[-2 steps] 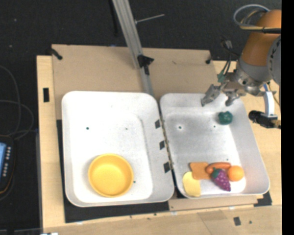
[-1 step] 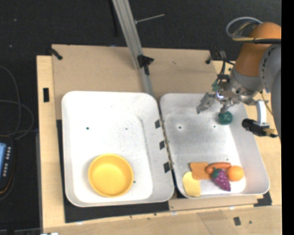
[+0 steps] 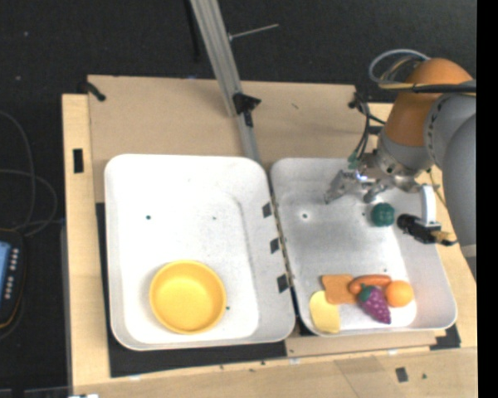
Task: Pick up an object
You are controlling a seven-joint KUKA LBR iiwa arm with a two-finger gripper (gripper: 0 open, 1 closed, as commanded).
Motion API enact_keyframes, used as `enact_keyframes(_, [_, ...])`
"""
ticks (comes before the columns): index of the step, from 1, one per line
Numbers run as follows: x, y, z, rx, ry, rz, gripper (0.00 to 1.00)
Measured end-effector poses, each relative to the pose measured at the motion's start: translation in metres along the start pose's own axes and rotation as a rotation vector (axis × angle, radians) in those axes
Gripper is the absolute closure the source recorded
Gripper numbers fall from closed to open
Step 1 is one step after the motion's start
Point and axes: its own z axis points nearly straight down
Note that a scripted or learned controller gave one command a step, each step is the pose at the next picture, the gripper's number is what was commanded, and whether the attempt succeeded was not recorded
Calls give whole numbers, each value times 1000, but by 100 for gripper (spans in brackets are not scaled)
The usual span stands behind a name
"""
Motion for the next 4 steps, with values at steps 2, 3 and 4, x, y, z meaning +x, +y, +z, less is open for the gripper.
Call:
enact_keyframes(2, [-4, -3, -56, -4, 1, 3, 100])
enact_keyframes(3, [-14, 3, -110, -9, -1, 3, 100])
enact_keyframes(4, [-12, 13, -170, -11, -1, 1, 100])
